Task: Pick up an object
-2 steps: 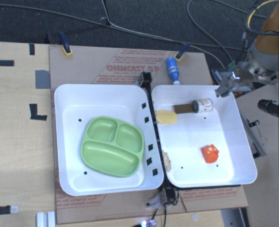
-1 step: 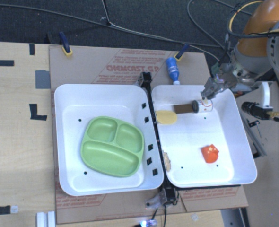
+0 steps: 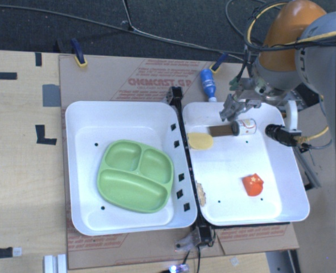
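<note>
A: What is there to pick in the right bin (image 3: 282, 209)?

B: A small orange-red object (image 3: 253, 184), lumpy, sits alone toward the bin's near right. At the far end lies a pale yellow oval piece (image 3: 200, 140), touching a dark brown block (image 3: 223, 131), and just beside that a small white cylinder (image 3: 248, 126) with a red mark.

A: And the gripper (image 3: 234, 108)?

B: It hangs above the far end, over the brown block and the cylinder. Whether its fingers are apart or closed cannot be told from here, and nothing can be seen held in it.

A: What crowds it?

B: The bin's far wall is close, and a blue bottle (image 3: 208, 84) lies outside on the cardboard just beyond. The black divider clips run along the shared wall.

A: Open room?

B: The middle of the right bin's floor is bare. The left bin (image 3: 80, 152) holds a green divided plate (image 3: 136, 175).
</note>
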